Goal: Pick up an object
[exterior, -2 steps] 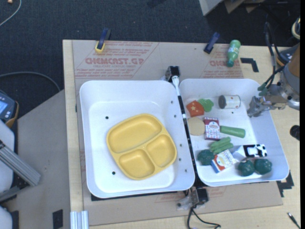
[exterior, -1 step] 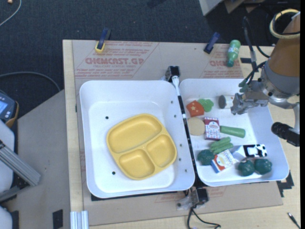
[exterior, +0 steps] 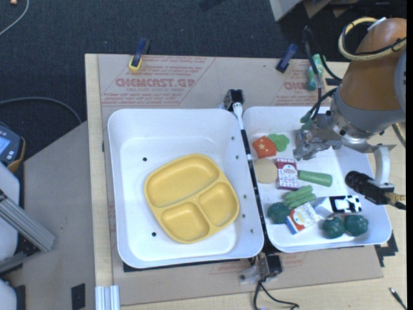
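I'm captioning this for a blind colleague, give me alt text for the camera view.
A grey robot arm's gripper hovers over the right white bin, which holds small toy foods, among them a red piece and a green stick. The left bin holds a yellow divided plate.

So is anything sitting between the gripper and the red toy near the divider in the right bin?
Nothing visible blocks it. The gripper hangs over the right bin, and the red toy lies to its left, with the green piece touching the toy on the gripper's side, low in the bin.
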